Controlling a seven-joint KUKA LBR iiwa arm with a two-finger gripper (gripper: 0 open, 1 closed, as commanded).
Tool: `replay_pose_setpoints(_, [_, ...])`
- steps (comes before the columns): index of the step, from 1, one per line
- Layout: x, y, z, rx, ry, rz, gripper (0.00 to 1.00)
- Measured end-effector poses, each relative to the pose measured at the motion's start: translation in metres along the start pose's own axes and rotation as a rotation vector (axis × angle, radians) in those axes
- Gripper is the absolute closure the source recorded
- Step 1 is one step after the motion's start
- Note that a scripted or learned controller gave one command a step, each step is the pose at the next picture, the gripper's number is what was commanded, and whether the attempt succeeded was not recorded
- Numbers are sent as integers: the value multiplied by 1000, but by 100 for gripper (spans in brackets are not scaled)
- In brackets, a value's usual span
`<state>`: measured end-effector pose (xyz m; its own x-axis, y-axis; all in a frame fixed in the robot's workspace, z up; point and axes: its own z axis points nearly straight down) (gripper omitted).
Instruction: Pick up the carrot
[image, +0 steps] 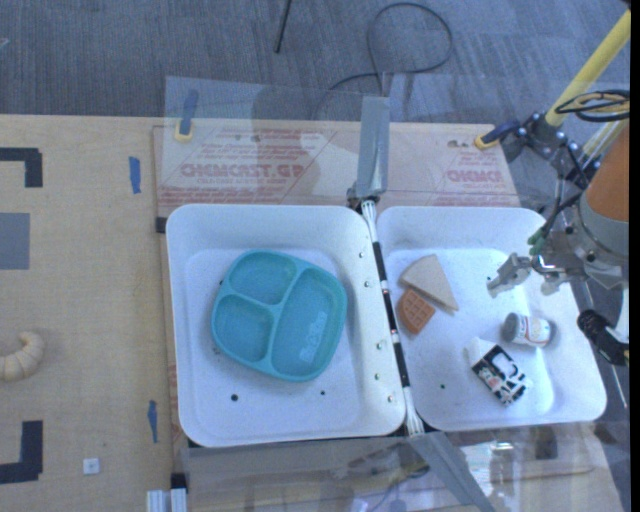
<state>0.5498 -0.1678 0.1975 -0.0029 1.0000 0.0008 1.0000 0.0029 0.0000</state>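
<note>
— Orange piece (415, 310) in the right bin (570, 400), tucked against the tan wedge (432, 280): is that the carrot?

— Likeliest candidate, though I can't be sure; it is stubby, with no clear long axis. The jaws hang spread and empty to its right, the arm (605, 195) bent down over the bin's right side.

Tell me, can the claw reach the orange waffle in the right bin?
Probably yes: the claw hangs over that bin and the waffle lies open from above, though a bread wedge touches it.
</note>
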Motion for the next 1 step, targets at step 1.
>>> replay_pose_setpoints(1, [71,-9,64,0,0,-338,0])
